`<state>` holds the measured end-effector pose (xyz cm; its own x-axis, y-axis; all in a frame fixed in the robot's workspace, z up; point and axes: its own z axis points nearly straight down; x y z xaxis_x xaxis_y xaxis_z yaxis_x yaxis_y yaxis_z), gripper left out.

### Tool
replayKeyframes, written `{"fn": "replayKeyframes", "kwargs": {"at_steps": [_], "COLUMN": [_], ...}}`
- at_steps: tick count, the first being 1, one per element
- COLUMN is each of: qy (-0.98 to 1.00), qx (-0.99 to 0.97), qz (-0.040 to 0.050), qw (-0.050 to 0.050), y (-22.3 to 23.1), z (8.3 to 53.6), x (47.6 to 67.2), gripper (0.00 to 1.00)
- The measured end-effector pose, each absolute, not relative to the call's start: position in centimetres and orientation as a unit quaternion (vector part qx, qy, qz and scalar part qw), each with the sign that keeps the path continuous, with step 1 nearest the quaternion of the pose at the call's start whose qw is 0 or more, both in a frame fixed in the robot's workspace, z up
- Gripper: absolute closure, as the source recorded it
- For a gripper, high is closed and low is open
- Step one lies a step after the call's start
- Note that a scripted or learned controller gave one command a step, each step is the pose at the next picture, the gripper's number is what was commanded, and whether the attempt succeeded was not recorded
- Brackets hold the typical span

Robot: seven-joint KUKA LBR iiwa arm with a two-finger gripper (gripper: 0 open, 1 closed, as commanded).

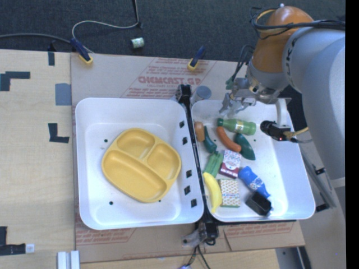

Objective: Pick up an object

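The hand point(234, 104) hangs over the far end of the right bin point(291, 195), just above the green bottle point(238, 126); its fingers look slightly spread with nothing between them, though the slant of the view makes that hard to confirm. The green bottle, the likeliest target, lies on its side near the bin's far edge, its long axis running roughly across the bin, with the pale cap end toward the divider between the bins and the base toward the outer wall. The main risk is crowding: an orange sausage-shaped toy point(229, 138) and a dark green pepper point(245, 147) lie just beside the bottle, so descending fingers could land on a neighbour or nudge the round bottle into rolling. Closing along the bottle's length rather than across it would probably let it slip out.
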<state>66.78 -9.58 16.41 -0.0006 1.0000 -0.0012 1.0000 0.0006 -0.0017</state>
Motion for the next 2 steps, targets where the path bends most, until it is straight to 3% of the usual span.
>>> {"fn": "replayKeyframes", "kwargs": {"at_steps": [1, 2], "qy": [-0.708, -0.708], "qx": [-0.707, -0.706], "qz": [0.0019, -0.0005], "qw": [0.003, -0.001], "y": [-10.0, -7.8], "z": [9.9, 21.0], "x": [66.8, 61.8], "gripper": [1.0, 1.0]}}
